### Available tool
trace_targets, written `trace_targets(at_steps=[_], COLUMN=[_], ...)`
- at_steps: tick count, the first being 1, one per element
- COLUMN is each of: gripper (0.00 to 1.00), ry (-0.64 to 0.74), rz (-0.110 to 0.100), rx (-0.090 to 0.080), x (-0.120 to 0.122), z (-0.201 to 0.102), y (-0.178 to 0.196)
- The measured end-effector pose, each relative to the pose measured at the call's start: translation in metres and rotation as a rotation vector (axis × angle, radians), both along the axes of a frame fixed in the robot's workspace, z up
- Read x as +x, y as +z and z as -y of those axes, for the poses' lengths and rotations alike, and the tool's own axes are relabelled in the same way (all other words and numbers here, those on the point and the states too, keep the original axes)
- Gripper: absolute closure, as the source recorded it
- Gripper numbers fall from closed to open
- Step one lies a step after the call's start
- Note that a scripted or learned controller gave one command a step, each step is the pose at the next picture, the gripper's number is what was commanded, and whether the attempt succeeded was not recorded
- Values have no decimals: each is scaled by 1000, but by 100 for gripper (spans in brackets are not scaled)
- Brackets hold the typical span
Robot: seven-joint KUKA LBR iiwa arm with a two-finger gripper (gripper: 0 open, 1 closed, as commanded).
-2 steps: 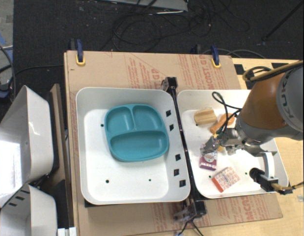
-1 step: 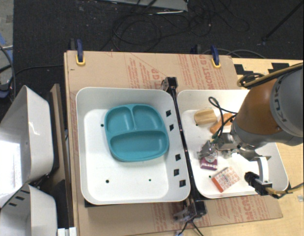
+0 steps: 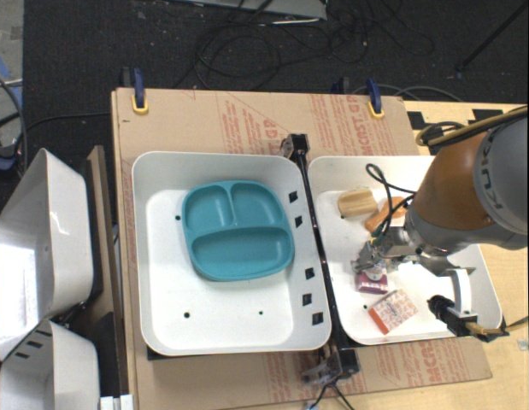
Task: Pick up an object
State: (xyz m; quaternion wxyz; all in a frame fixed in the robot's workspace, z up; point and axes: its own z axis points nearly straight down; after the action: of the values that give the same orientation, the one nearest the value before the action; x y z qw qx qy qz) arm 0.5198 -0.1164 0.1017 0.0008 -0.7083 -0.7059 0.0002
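Robotics laboratory. Indicators: a clamped cardboard sheet (image 3: 247,122) beneath two white bins (image 3: 157,229), loose cables (image 3: 247,37) on dark carpet beyond the sheet's far edge.

Tan block (image 3: 356,202), red packet (image 3: 392,311): right bin.
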Motion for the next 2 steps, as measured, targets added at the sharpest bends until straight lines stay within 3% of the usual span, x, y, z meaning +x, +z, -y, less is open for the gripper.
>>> trace_targets(at_steps=[2], gripper=[100], ry=[3], rz=[7], rx=[-3], x=[3], z=[12], y=[96])
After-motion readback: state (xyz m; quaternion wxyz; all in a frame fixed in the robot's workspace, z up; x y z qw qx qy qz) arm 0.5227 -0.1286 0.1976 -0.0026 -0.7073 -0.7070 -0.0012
